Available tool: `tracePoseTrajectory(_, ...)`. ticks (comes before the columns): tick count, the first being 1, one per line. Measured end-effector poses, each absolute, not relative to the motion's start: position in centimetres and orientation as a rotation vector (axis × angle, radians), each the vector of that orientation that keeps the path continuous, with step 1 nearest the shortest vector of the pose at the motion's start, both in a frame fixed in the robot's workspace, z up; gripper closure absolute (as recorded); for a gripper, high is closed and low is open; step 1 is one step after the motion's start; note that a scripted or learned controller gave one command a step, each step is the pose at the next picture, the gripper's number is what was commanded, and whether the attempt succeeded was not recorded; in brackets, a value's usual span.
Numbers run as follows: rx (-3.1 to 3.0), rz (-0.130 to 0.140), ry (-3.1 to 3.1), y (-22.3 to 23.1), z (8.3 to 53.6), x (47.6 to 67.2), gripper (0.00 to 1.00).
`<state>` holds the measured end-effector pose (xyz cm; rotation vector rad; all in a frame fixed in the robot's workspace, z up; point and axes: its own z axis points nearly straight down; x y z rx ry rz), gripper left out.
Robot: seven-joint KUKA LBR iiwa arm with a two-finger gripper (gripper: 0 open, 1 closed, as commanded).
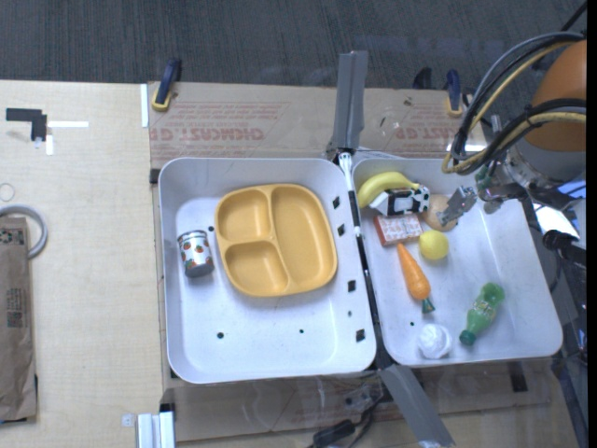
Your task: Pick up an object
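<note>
Probably a lab: clamped bins (177, 343), taped bench (75, 250), cables (494, 82)

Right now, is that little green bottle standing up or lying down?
Lying down. The green bottle lies on its side on the floor of the right bin, its length slanted, with its cap end toward the bin's near edge.

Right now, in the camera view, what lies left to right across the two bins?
Small can → yellow divided plate → banana → carrot → lemon → green bottle. The gripper hangs over the right bin, above the lemon.
</note>
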<state>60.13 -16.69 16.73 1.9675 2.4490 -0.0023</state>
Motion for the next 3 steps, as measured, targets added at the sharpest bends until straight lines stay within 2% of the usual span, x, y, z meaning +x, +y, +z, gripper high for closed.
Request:
tracePoseTrajectory(1,1.935,-0.001,2.474,-14.4,20.0,58.3,0.0)
tracePoseTrajectory(2,1.935,-0.002,2.474,-14.4,19.9,58.3,0.0)
tracePoseTrajectory(3,2.049,-0.002,2.382,-9.9,9.1,55.1,0.0)
